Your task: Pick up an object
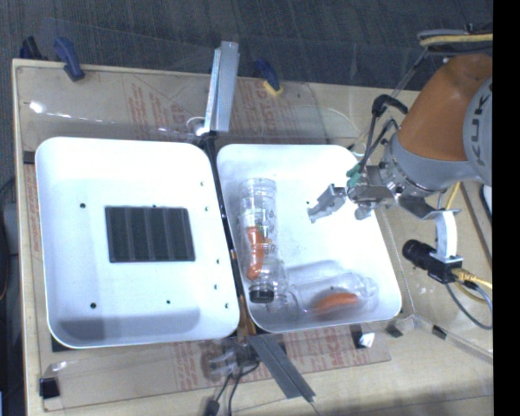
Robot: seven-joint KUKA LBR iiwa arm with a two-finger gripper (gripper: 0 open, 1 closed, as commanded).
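Claw [328, 203] hangs over the right shallow white bin [364, 232], can't tell if it's apart or together. The clear plastic bottles with orange inside [260, 232] sit near it, toward the bin's left and front walls. I'd guess slick, round plastic rolls away. Open room's mid-bin; the walls crowd any sideways approach.
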